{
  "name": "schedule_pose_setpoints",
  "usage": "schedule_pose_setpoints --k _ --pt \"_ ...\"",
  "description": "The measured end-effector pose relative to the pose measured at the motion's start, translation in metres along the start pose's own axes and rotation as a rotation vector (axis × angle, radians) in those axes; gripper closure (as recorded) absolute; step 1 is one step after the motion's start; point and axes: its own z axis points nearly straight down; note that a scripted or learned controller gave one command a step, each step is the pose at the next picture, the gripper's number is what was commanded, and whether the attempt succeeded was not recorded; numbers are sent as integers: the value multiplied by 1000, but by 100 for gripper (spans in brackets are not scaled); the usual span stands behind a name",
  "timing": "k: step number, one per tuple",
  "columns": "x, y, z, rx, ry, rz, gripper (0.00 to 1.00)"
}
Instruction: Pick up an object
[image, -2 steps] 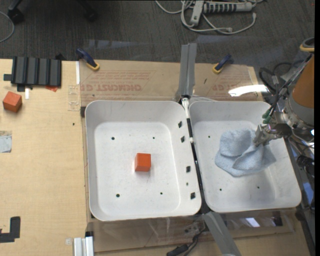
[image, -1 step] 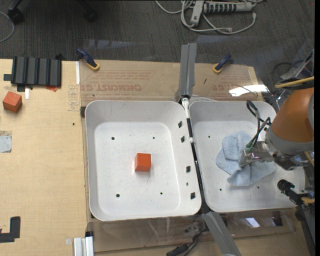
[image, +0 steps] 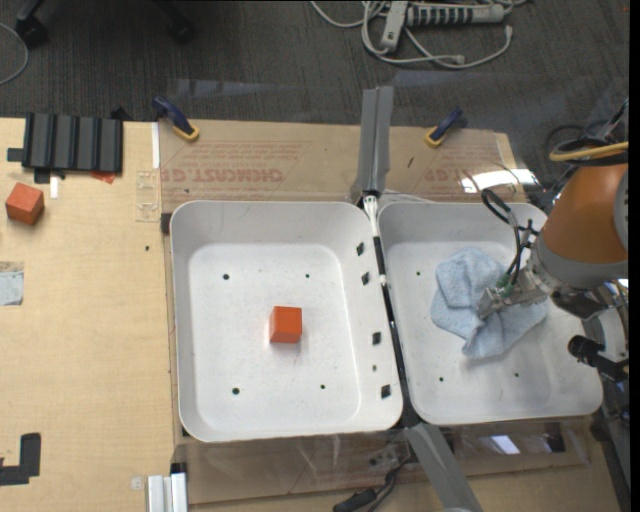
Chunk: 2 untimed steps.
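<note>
Arm (image: 585, 225) is reaching in from the right, wrist sitting over the right bin (image: 440, 400). Gripper (image: 497, 297) is pressing down into the light blue cloth (image: 468, 285), which is lying crumpled in the middle-right of that bin. Fingers are looking drawn together with a fold of cloth bunching up between them, so it's pinching the cloth; the cloth is lying on the bin floor around the pinch point, with most of it spreading left and down from the gripper.

Orange cube (image: 286, 325) is sitting alone near the center of the left bin (image: 200, 400), well apart from the gripper. A second orange block (image: 24, 203) is resting on the bench far left, outside both bins, just below a black ribbed part (image: 70, 143). Two clamps (image: 176, 118) are holding the cardboard sheet (image: 260, 160) behind the bins. Power strip (image: 450, 14) and cables are lying on the floor at the top.
</note>
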Motion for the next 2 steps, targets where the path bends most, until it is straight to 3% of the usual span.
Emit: schedule_pose_setpoints --k 1,2 --pt "-1 0 -9 -1 0 3 100" --pt "50 46 -113 6 2 95 100"
